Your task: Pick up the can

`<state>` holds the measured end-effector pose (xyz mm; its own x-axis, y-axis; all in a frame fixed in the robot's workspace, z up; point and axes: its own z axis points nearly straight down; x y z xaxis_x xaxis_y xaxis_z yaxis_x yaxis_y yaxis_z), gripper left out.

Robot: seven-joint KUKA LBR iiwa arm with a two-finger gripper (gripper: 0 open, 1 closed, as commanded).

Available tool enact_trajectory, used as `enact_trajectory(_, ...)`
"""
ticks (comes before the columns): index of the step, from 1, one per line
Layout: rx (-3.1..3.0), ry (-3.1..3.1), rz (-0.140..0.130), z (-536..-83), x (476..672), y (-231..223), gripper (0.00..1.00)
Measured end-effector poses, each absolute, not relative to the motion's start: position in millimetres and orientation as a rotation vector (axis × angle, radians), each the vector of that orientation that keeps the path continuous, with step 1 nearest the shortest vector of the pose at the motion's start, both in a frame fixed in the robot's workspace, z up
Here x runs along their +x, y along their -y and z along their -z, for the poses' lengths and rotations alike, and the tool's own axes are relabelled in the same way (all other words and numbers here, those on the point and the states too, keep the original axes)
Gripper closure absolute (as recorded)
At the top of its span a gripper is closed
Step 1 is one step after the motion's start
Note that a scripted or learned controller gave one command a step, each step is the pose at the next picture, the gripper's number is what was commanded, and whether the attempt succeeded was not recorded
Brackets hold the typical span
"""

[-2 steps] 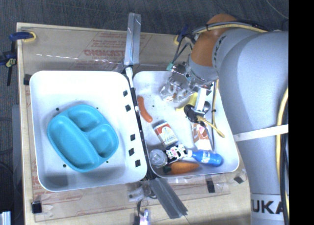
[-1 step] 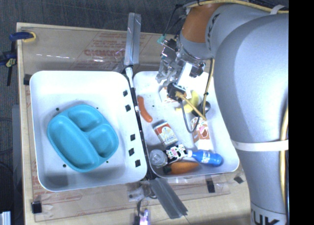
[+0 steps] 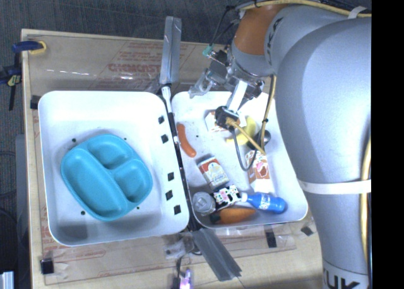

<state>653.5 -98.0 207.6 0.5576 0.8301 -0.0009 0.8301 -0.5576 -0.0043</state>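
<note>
Upper centre of the frame, you've got the gripper point(image 3: 203, 84) hanging over the top-left corner of the right bin point(image 3: 194, 116). You can't tell from this angle how far open it is, or whether it has hold of anything. The arm point(image 3: 315, 92) fills the right side of the frame and covers that bin's right wall.

Can point(image 3: 213, 171): middle of the right bin, lying on its side, slightly tilted, red with a pale label. It sits lower in the frame than the gripper and well apart from it.

Around the can:
- Sausage point(image 3: 185, 141) up-left of it, beside the bin's left wall.
- Brown-and-white box point(image 3: 261, 171) to its right, near but apart.
- Black-and-white thing point(image 3: 225, 194) just below it; too small to say what it is.
- Round grey piece point(image 3: 202, 203) below-left, in the bin's lower-left corner. You can't tell what it is.
- Blue bottle point(image 3: 265, 203) lying on its side at the lower right.
- Orange thing point(image 3: 235, 215) along the bottom wall, just beside the bottle.
- Banana point(image 3: 250, 129) upper right of the can.

Left bin point(image 3: 95, 108), left half of the frame: one blue tray point(image 3: 104, 174) with three compartments, lying flat toward its lower left.
</note>
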Motion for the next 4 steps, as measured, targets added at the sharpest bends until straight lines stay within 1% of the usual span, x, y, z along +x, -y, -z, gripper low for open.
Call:
enact_trajectory(1,-2.792,1.433,-0.008,-91,635.9,140,0.0)
enact_trajectory(2,-2.787,1.437,-0.012,-100,635.7,139,1.0)
enact_trajectory(3,-2.733,1.545,-0.003,-292,656.8,156,1.0)
enact_trajectory(4,-2.731,1.547,-0.004,-292,656.8,156,0.0)
